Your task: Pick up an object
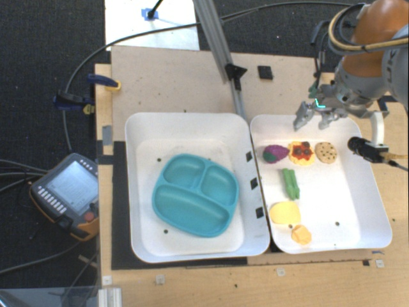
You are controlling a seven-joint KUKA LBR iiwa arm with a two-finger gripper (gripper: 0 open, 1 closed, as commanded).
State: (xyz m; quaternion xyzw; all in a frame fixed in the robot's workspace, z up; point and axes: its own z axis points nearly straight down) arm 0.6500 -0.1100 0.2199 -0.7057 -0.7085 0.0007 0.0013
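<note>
At the lower right of the frame, the right bin (370,232) carries the candidates. Nearest the bottom edge I note a small orange piece (301,235), touching or just beside a yellow piece (284,212) above it. Further up lies a green pickle-like piece (291,183), set apart from both. Beyond that, a row of three sits near the bin's upper edge: a purple piece (275,153), a pizza slice (301,153) and a cookie (326,152), close together.

The left bin (137,190) holds a teal divided plate (195,194).

At the upper right, my gripper (314,116) hangs over the far rim of the right bin, above the pizza slice and cookie. Its fingers stand spread and nothing is between them.

My judgement: the step in hand is choosing and approaching a target. The row of three is crowded, so a finger could nudge a neighbour. I would centre squarely over one item, align the fingers across its narrow side, and descend straight. The green piece offers more room around it.
</note>
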